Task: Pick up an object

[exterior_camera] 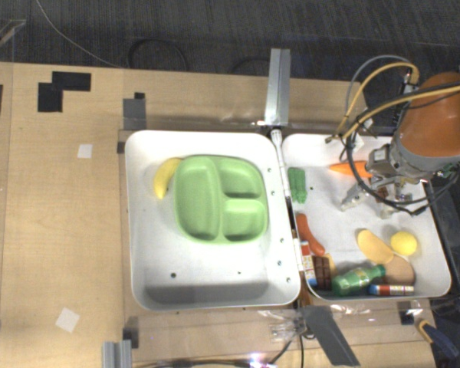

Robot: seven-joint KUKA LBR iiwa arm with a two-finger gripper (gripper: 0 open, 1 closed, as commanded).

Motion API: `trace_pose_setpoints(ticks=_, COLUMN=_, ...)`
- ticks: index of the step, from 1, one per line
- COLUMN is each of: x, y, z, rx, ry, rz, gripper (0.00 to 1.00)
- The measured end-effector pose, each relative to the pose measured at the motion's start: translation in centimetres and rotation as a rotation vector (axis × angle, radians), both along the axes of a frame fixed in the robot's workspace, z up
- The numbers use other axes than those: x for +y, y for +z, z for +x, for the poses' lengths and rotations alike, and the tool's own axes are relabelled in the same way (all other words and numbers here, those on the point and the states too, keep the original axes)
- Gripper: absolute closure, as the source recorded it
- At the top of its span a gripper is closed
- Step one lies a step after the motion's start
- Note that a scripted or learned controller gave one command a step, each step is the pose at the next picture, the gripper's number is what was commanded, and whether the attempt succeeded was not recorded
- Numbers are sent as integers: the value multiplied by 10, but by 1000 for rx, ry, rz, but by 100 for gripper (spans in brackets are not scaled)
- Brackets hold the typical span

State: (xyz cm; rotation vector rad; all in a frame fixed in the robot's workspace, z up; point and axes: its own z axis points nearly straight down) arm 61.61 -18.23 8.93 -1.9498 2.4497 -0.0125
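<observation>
Since no object sits between the fingers yet, the pick has still to be made, and the right bin (pixel 442 276) offers several candidates. Along its near edge lie a green bottle (pixel 358 279) and a marker (pixel 391 289), packed close together with a tan piece just behind them; that clutter looks awkward to grasp cleanly. A little further in, a lemon (pixel 403 243) and a yellow slice (pixel 374 244) lie side by side toward the right wall, and a red sausage (pixel 309 236) lies along the left wall. Beyond these the gripper (pixel 370 202) hangs over bare bin floor in the middle, its fingers apart and clamped on nothing. Just past it, toward the far edge, lies a carrot (pixel 342 169), well clear of its neighbours, with a green pod (pixel 297 184) against the left wall. The carrot seems the likeliest target: the sound approach would be to centre over its thick end, turn the fingers across its length, descend until they straddle it, then close and lift straight up. The left bin (pixel 153 282) bears a tray (pixel 218 198) with a banana (pixel 165 177) at its far left corner.
</observation>
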Motion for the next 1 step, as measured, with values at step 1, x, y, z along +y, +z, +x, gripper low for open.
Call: trace_pose_setpoints(ticks=1, x=-7, y=1, z=-68, rx=1, ry=11, rz=-2, gripper=0)
